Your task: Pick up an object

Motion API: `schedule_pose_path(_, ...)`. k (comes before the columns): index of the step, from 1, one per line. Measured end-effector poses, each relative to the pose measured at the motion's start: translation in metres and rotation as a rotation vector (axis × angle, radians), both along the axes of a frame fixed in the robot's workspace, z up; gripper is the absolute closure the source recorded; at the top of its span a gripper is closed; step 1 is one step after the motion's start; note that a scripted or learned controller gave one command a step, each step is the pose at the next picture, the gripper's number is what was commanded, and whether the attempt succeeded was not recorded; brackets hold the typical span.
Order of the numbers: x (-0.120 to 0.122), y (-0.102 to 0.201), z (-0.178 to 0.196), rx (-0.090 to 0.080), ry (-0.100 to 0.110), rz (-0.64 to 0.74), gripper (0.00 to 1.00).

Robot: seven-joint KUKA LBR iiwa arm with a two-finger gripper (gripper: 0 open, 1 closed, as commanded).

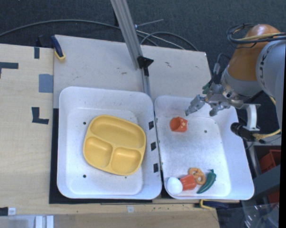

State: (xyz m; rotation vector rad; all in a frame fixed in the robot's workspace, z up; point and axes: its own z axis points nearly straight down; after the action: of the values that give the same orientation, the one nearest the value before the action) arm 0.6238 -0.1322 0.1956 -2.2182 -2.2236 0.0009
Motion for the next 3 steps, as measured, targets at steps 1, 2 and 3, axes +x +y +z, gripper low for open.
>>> schedule_pose_path(1,0.000,0.000,0.000,0.000,0.000,0.000,0.00)
schedule_pose_path(2,0.006,0.007,-0.052,-0.001,0.005,0.000,0.00)
schedule_pose_path(3,0.005,0.008,-0.107,-0.001,0.006,0.000,0.00)
